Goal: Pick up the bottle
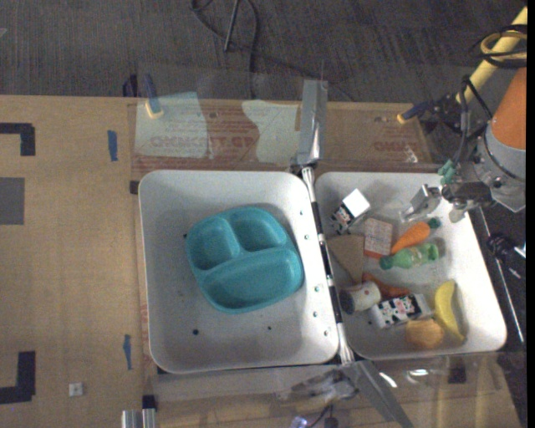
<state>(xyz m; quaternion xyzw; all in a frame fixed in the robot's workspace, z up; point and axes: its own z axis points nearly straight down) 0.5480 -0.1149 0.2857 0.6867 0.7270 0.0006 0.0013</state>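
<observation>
Robotics laboratory test cell. Indicators: a tan wooden table marked with blue tape strips and black corner markers; two shallow white plastic bins mounted side by side; loose black cables on grey carpet floor; a grey robot arm with orange band beside yellow cabling.

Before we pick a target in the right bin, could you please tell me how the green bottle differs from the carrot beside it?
The bottle is green, while the carrot is orange with a green top. The bottle lies nearly level across the view, whereas the carrot slants up to the right. The bottle lies below the carrot in the view. Both lie on their sides in the right bin.
</observation>
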